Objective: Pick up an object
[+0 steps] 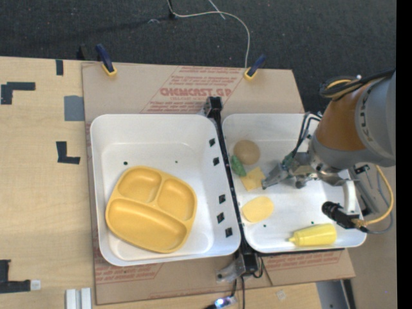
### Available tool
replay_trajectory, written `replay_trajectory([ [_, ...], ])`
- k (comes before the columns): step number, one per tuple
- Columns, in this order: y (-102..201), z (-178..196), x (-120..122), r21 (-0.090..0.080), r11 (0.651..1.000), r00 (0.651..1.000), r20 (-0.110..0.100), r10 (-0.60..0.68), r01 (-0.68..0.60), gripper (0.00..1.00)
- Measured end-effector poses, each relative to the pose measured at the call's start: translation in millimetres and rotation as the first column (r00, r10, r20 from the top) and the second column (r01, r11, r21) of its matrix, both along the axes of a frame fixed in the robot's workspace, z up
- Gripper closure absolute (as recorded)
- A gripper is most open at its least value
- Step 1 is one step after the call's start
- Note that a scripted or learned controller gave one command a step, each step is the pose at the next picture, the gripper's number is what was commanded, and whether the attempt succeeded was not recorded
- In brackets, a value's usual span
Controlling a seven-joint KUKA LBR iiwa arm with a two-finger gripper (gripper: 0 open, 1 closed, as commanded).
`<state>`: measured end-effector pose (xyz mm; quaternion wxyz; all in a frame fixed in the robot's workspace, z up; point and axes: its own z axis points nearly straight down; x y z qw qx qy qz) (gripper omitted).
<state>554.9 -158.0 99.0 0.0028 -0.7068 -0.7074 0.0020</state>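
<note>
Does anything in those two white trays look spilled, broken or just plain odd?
Nothing looks spilled or broken. The yellow bottle lies on its side near the right bin's front edge, which is the nearest thing to odd. The yellow divided plate sits slightly askew in the left bin.

So the counter (38, 192) is light wood with a few dark tape marks on the left. A cardboard sheet (193, 89) lies flat on it, red lettering along the far side, pinned by two blue-and-yellow clamps (105, 59) at the far edge. Two white bins (103, 134) sit side by side on the cardboard, touching.
</note>
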Motion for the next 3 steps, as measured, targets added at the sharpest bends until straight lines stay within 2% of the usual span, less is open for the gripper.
replay_trajectory([
  [1, 0.6, 12.5, 1.3, 0.0, 1.0, 1.0, 0.003, 0.002, -0.002, 1.0],
  [3, 9.9, 110.5, 3.3, -0.002, 1.0, 1.0, 0.011, 0.001, -0.001, 1.0],
])
